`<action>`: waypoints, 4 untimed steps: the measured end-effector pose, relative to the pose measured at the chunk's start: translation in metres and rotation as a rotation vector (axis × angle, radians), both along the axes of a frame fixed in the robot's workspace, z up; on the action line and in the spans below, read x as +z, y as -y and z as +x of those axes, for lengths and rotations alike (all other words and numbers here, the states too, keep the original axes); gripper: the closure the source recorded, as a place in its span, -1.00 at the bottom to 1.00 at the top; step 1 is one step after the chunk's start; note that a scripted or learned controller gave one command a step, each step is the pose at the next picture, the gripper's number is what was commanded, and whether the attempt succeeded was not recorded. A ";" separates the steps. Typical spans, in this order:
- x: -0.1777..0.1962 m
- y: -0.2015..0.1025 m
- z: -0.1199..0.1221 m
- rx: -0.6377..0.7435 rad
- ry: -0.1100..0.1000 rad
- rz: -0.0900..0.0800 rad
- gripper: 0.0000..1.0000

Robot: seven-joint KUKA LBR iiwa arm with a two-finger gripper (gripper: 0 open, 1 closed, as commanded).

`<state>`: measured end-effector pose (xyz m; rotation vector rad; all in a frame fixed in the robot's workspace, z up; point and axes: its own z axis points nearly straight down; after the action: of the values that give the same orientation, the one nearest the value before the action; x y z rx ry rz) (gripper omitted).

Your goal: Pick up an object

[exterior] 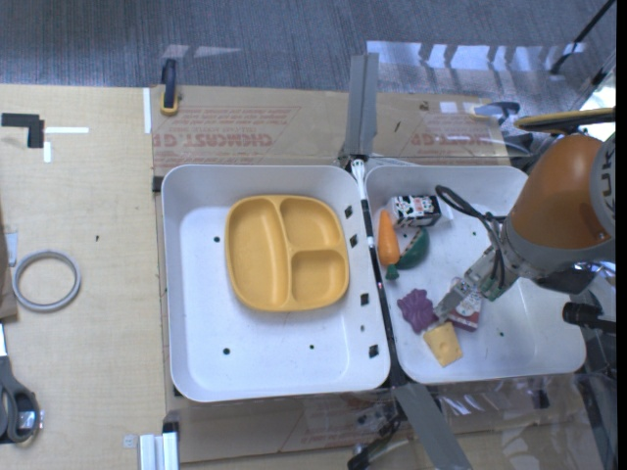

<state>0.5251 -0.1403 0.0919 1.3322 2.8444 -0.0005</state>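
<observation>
Red-and-white packet (468, 311) directly under the gripper (460, 297), beside cheese wedge (443, 343)

The arm (563, 199) is cut off at 3 o'clock. Scissors (15, 411) run off at 8 o'clock.

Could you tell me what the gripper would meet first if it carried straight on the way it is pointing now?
The gripper points down-left, so probably the purple toy just ahead of it, though depth is unclear from above.
</observation>
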 end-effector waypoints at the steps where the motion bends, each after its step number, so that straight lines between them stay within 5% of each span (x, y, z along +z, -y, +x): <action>1: -0.001 -0.005 -0.048 -0.080 -0.001 0.001 -1.00; 2: 0.008 -0.005 -0.047 -0.082 0.000 0.001 1.00; 3: 0.099 -0.085 -0.002 -0.118 0.000 0.000 1.00; 4: 0.108 -0.085 -0.001 -0.117 0.001 -0.002 1.00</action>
<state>0.5240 -0.0558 0.1998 1.4954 2.7607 -0.0027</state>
